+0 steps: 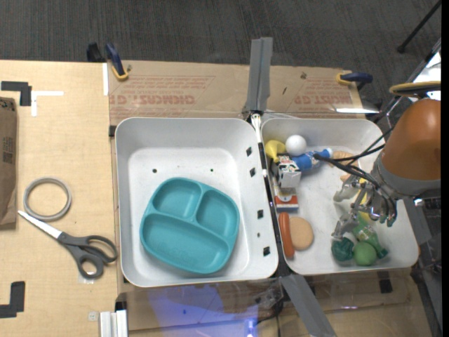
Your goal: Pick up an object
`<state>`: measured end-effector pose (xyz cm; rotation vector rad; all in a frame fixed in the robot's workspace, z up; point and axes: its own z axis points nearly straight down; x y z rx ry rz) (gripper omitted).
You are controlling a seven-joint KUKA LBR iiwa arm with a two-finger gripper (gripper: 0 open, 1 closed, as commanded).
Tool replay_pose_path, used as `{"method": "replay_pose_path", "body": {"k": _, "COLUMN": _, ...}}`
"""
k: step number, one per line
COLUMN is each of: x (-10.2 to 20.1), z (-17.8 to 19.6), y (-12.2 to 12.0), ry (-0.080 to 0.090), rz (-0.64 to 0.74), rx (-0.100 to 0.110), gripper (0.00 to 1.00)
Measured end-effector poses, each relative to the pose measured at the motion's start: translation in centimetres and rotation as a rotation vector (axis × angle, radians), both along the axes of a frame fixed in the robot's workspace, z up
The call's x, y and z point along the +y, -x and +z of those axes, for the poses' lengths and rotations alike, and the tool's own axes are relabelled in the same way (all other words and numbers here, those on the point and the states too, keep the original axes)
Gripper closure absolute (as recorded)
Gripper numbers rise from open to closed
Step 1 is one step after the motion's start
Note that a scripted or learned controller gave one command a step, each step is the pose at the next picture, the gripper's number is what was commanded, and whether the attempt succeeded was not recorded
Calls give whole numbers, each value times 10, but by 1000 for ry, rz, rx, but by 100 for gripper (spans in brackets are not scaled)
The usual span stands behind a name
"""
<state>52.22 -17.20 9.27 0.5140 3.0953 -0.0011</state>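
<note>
My gripper [342, 212] hangs low over the right part of the right bin [319, 264], below the orange wrist band [419, 142]. Its two metal fingers [342, 194] stand apart, open, with bare bin floor between them. Just below it lie a dark green toy [343, 250] and a light green ball [366, 253], close to the lower finger. Farther left are a tan oval [302, 234] and a red sausage [284, 236]. At the bin's back left sit a white ball [296, 144], a yellow piece [273, 148], a blue toy [306, 162] and a small box [286, 174].
The left bin [140, 142] holds a teal divided plate [189, 223]. Scissors [77, 245] and a tape roll [47, 198] lie on the board to the left. Dark cables [347, 166] run from the wrist across the right bin.
</note>
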Motion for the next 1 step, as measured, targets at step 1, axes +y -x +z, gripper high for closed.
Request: {"method": "replay_pose_path", "body": {"k": 1, "x": -33, "z": 0, "y": 30, "ry": -1, "rz": 88, "rx": 1, "gripper": 0}}
